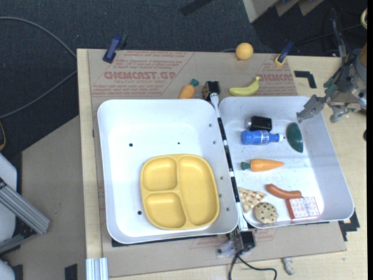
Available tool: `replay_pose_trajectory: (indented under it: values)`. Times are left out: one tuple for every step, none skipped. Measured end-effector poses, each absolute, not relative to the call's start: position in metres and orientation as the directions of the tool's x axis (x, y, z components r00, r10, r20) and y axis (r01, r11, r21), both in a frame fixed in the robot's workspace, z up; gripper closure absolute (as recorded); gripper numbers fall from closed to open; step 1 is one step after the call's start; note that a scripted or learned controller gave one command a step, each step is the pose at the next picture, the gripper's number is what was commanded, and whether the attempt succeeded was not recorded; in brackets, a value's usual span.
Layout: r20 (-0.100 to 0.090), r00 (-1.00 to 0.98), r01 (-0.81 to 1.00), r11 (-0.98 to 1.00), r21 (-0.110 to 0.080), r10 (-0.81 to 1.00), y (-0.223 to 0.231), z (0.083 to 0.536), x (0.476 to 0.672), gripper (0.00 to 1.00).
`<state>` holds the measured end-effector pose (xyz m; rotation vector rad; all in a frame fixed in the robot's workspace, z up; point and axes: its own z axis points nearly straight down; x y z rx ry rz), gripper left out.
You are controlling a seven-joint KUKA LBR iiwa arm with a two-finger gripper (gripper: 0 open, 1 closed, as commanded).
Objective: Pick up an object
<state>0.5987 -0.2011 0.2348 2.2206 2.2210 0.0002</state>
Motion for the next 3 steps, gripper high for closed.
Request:
replay_pose_trajectory:
  values:
    - [0.002, -0.002, 1.000, 0.002, -0.004, 1.000, -0.215, 0.095, 0.650, 0.00]
    - [0.009, -0.005, 1.000, 0.005, 0.002, 1.000, -0.218, 0.086, 0.630, 0.00]
    - [0.001, -0.004, 1.000, 0.004, 0.002, 1.000, -0.221, 0.096, 0.629, 1.00]
